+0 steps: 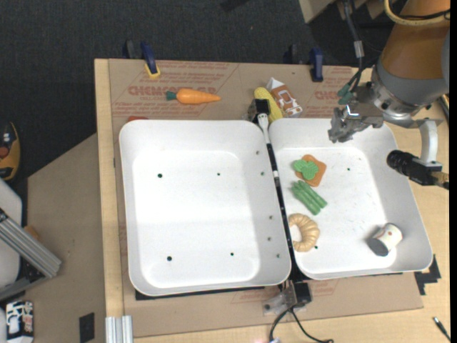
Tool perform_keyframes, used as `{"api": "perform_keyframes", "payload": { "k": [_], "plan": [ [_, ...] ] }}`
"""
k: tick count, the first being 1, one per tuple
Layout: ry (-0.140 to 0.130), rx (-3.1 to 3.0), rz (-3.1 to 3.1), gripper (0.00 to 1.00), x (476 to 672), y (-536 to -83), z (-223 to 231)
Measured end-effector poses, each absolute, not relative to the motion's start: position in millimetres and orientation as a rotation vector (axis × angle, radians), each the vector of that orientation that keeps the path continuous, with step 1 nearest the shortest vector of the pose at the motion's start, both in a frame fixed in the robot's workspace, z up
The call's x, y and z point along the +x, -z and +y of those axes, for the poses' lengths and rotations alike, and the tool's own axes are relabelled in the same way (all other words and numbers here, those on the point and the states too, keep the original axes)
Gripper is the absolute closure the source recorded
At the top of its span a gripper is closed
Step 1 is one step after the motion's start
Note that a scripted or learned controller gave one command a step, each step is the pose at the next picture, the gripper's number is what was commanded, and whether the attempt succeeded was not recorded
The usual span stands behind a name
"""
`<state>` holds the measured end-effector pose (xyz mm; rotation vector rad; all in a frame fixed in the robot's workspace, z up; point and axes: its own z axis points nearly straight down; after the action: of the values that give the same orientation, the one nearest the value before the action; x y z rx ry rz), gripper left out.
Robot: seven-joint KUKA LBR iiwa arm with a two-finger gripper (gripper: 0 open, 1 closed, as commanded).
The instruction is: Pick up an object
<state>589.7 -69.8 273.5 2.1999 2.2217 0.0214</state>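
Observation:
My gripper (pixel 344 131) hangs over the far edge of the right bin (pixel 410 213), pointing down; nothing shows between its fingers. In that bin lie an orange and green toy (pixel 309 169), a green bean-like piece (pixel 309 196), a tan croissant-shaped toy (pixel 303 232) near the left wall, and a grey and white cylinder (pixel 384 239) at the front right. The gripper stands up and to the right of the orange and green toy, apart from it.
The left bin (pixel 136 213) sits beside the right one. Behind the bins, on the cardboard, lie a toy carrot (pixel 194 97), a yellow banana-like piece (pixel 264 98) and a small printed packet (pixel 285 100). Blue clamps (pixel 150 59) hold the board's far edge.

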Motion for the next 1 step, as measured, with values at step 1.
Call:
{"api": "perform_keyframes", "payload": {
  "k": [1],
  "plan": [
    [-0.002,2.216,2.223,1.0,610.3,-240.8,-38.2]
  ]
}}
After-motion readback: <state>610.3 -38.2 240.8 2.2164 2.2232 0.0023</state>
